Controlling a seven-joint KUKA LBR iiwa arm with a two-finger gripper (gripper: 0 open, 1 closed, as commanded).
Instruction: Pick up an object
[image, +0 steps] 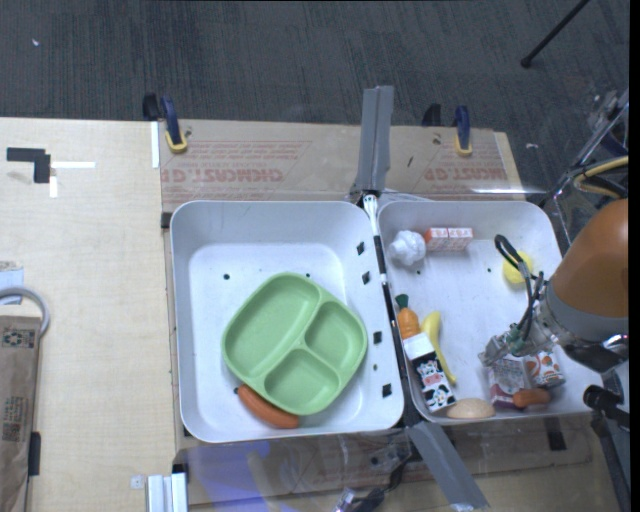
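Note:
My gripper (517, 343) reaches down into the right bin (470, 215) near its right front corner, under the orange band of the arm (598, 262). It sits right over a crinkled silver and red packet (520, 370). Whether the packet is touched cannot be made out. Around it lie a small orange-red piece (528, 398), a beige egg-shaped item (469, 408), a bottle with an orange cap (422, 358), a yellow banana (436, 338), a white crumpled ball (407, 246), a small red and white box (448, 237) and a yellow tool with a black loop (515, 263).
The left bin (200, 330) holds a green divided plate (294, 343) with an orange sausage-like piece (266, 407) tucked under its front edge. A grey divider post (375, 140) stands behind the bins. Clamps (175, 135) hold cardboard at the back.

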